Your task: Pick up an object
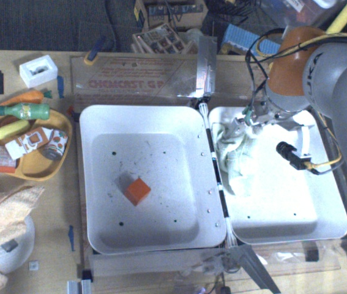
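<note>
An orange cube (138, 190) lies in the left bin (100, 133), a little left of its middle. A crumpled white and pale green cloth (234, 158) lies along the left side of the right bin (295, 219). My gripper (247, 123) reaches down from the grey arm with its orange band (292, 63) into the far left part of the right bin. It sits right at the cloth's upper end, and the wrist hides where the two meet.
A black fitting on a yellow cable (292, 154) hangs off the arm over the right bin. Left of the bins stand a wooden bowl (26, 167) of toy food, a white box (38, 71) and a beige cloth (5, 225). A clear panel (136, 78) lies behind the bins.
</note>
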You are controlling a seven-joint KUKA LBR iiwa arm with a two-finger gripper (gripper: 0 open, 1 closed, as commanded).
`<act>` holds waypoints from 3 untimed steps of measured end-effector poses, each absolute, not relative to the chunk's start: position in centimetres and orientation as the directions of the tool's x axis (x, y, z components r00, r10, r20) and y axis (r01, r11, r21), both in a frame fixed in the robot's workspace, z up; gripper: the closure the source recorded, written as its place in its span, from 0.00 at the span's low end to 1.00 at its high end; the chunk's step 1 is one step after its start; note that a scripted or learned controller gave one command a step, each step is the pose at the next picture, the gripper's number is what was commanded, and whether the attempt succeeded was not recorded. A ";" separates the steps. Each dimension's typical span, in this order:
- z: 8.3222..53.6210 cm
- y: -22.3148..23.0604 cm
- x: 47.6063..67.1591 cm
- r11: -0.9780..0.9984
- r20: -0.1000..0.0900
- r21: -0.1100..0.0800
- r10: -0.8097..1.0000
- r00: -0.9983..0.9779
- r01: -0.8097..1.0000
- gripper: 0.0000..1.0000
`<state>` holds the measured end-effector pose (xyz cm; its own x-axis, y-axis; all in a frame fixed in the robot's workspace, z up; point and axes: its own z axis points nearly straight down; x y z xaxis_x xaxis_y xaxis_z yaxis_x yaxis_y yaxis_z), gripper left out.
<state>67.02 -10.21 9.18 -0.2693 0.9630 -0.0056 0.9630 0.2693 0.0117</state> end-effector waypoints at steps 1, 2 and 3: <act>18.6 -10.6 66.7 0.225 -0.003 0.004 0.974 -0.225 0.974 0.00; 9.0 -9.8 66.9 0.326 -0.004 0.006 0.945 -0.326 0.945 0.00; 9.0 -9.5 66.6 0.363 -0.004 0.008 0.932 -0.363 0.932 0.00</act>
